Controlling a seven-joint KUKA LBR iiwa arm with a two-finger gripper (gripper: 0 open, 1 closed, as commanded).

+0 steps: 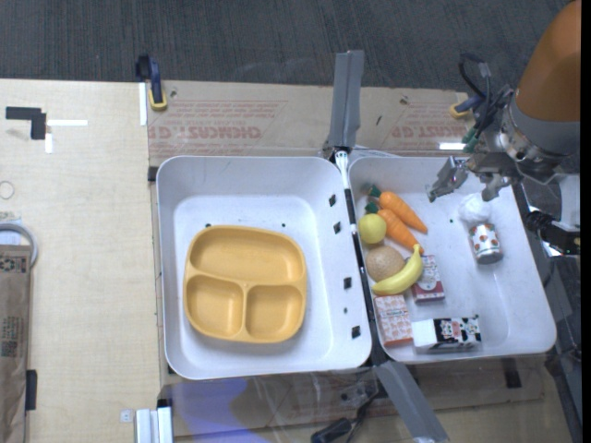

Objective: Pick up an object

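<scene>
Sitting nearest the camera in the right bin (517,340) is a small white carton with black patches (446,332), lying on its side along the bin's front wall. Just left of it lies a red-and-white box (392,319), and another small red-and-white box (428,284) sits just behind them. A banana (403,275) curves beside that box, touching a round brown fruit (384,262). Behind these is a yellow lemon (371,228), and two orange carrots (400,216) with green tops angle toward the bin's back left corner. Toward the bin's right side, well apart from the fruit, a small can with red markings (486,244) lies alone, with a pale crumpled item (475,209) just behind it.

Left of this bin, the second white bin (175,247) holds a yellow divided plate (246,283).

Farthest back, above the right bin's rear right corner, the grey arm with its orange band (554,53) reaches in from the right. Its gripper (466,181) hangs over the bin's back edge, fingers parted and holding nothing, one dark finger (443,183) pointing left toward the carrots.
</scene>
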